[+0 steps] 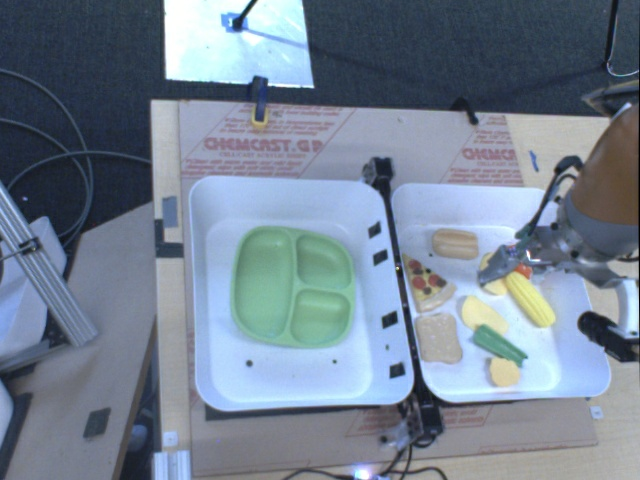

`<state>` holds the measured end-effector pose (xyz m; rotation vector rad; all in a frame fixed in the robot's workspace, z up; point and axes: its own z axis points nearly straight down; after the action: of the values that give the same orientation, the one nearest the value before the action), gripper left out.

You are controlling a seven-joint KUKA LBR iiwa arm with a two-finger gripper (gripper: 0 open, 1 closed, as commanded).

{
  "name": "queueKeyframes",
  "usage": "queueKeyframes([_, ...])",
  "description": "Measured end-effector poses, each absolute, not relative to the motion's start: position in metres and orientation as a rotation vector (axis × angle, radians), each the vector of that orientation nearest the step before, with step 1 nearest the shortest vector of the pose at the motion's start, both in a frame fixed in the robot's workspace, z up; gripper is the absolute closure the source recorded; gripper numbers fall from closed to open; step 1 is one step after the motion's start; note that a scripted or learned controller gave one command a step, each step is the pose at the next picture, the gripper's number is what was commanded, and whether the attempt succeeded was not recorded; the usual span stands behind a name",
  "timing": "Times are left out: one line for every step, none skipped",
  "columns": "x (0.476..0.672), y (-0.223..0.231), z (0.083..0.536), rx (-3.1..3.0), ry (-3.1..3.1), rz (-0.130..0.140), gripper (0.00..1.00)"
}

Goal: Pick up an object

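In the right bin [450, 203] lie several toy foods: a hot dog bun [455, 243], a pizza slice [428, 284], a slice of toast [438, 337], a yellow corn cob [530, 299], a green pepper [499, 345], a pale yellow piece [483, 314] and an orange-yellow piece [505, 372]. My gripper [497, 271] reaches in from the right and hangs low over the bin, at the corn cob's upper left end, beside a small red and yellow piece [496, 286]. I see nothing clearly held between its tips.
The left bin [215, 228] holds a green divided plate [293, 286]. A black clip rail [392, 278] runs between the bins. The arm's grey body [600, 208] covers the right bin's far right corner. Cardboard [300, 143] lies under both bins.
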<state>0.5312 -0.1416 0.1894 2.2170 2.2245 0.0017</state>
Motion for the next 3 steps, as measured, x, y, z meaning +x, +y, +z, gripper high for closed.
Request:
queueKeyframes([0.491, -0.063, 0.184, 2.214, 2.236, 0.001, 0.00])
queueKeyframes([0.517, -0.110, 0.097, 2.213, 2.219, 0.007, 0.00])
queueKeyframes([0.565, -0.093, 0.178, 2.206, 2.223, 0.012, 0.00])
